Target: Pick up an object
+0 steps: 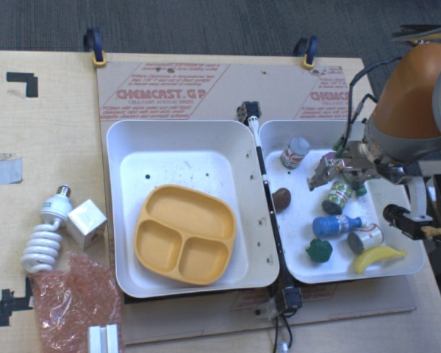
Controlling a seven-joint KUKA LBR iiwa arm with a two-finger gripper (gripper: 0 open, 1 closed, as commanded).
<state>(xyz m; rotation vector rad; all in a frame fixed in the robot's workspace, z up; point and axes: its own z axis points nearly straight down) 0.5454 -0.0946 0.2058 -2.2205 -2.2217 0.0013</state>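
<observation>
The right bin point(301, 271) holds several small objects: a small jar point(295, 153) at the back, a brown oval piece point(281, 198) by the left wall, a green-labelled bottle point(339, 195), a blue bottle point(336, 225) lying on its side, a green toy vegetable point(319, 251), a tin can point(368, 236) and a yellow banana point(378, 257). My gripper point(331, 171) hangs low over the middle of this bin, just above and behind the green-labelled bottle. I see nothing held in it.
The left bin point(125, 153) holds a yellow divided plate point(185, 234). On the bench to its left lie a spiral light bulb point(48, 230), a white cube point(87, 219) and a pink plastic bag point(77, 300). A black divider clip point(250, 112) sits between the bins.
</observation>
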